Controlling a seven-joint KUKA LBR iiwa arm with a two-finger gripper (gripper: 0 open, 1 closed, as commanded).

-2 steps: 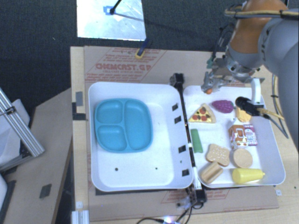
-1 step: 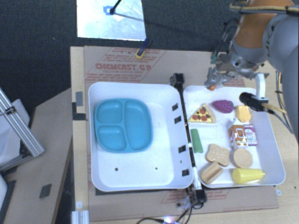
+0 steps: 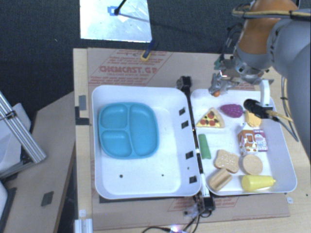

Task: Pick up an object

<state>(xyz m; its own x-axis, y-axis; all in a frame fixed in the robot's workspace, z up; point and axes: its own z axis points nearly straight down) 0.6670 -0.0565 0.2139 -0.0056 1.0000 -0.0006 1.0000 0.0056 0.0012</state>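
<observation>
My gripper (image 3: 218, 85) hangs over the far left corner of the right bin (image 3: 286, 171). A small orange piece (image 3: 216, 94) shows just beneath it; whether it is held is unclear. Several toy foods lie in this bin: a pizza slice (image 3: 211, 119), a purple piece (image 3: 232, 110), a yellow wedge (image 3: 252, 119), a small carton (image 3: 252, 141), a green stick (image 3: 204, 146), a toast slice (image 3: 227, 160), a round cookie (image 3: 252, 164), a bread roll (image 3: 219, 179) and a yellow fruit (image 3: 257, 182).
A blue divided tray (image 3: 129, 130) lies in the left bin (image 3: 146, 183). A black divider rail (image 3: 192, 130) runs between the bins. A black part with a cable (image 3: 257, 108) reaches in over the right bin's far right side. A metal sheet (image 3: 115, 13) lies behind the bench.
</observation>
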